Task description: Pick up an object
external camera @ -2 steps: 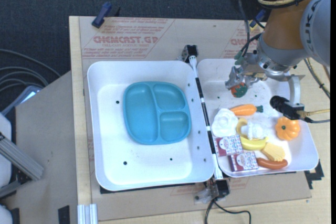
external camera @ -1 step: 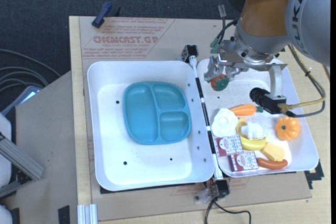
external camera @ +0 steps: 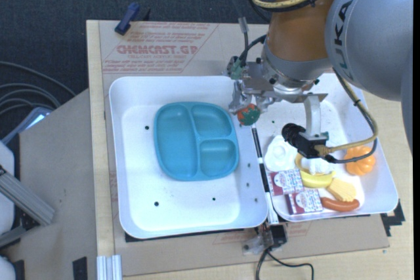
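My gripper (external camera: 245, 108) hangs over the ridge between the two bins, at the upper right corner of the blue divided plate (external camera: 195, 140). A small round red-and-green object (external camera: 249, 116) sits between its fingertips, lifted off the bin floor, and the fingers are shut on it. The grey arm with its orange band comes in from the upper right and hides the back of the right bin (external camera: 387, 188).
The blue plate lies in the left bin (external camera: 131, 187). In the right bin lie a white lump (external camera: 281, 153), a yellow banana (external camera: 315, 178), an orange pepper (external camera: 361, 160), a cheese wedge (external camera: 344, 190), a sausage (external camera: 340, 204) and red-and-white cartons (external camera: 295, 190).
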